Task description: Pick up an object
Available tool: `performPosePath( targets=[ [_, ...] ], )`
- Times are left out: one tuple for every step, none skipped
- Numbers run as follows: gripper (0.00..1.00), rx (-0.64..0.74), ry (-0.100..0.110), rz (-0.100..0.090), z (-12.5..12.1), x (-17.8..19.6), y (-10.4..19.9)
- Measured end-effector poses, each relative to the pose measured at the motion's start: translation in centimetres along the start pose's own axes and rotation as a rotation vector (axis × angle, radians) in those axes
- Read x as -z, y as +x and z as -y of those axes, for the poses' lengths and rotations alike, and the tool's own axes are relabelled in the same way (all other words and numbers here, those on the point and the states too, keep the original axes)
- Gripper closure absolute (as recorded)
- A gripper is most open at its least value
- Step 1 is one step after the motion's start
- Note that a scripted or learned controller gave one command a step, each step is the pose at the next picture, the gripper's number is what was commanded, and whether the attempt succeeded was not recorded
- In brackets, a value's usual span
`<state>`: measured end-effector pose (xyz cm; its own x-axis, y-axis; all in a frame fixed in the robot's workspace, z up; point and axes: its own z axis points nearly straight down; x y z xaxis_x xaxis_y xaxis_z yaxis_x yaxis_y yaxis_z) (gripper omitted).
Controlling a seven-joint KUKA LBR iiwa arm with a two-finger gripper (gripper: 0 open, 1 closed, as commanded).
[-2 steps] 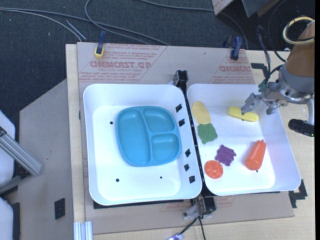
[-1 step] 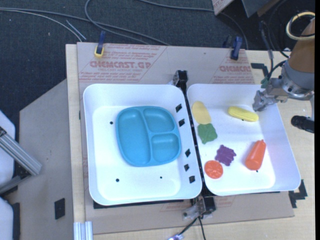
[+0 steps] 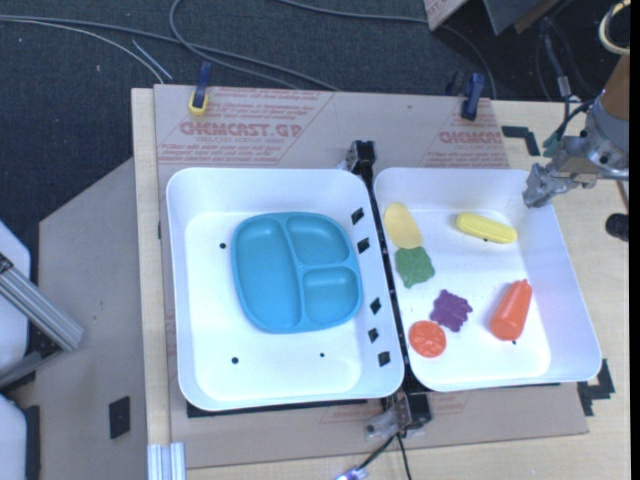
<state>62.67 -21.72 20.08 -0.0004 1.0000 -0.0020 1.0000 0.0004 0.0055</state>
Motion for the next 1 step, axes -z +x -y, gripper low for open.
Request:
performPosePath(
  targets=[
    [1.0,0.001,0.0,0.0,-0.14,3.72,-0.03]
  ],
)
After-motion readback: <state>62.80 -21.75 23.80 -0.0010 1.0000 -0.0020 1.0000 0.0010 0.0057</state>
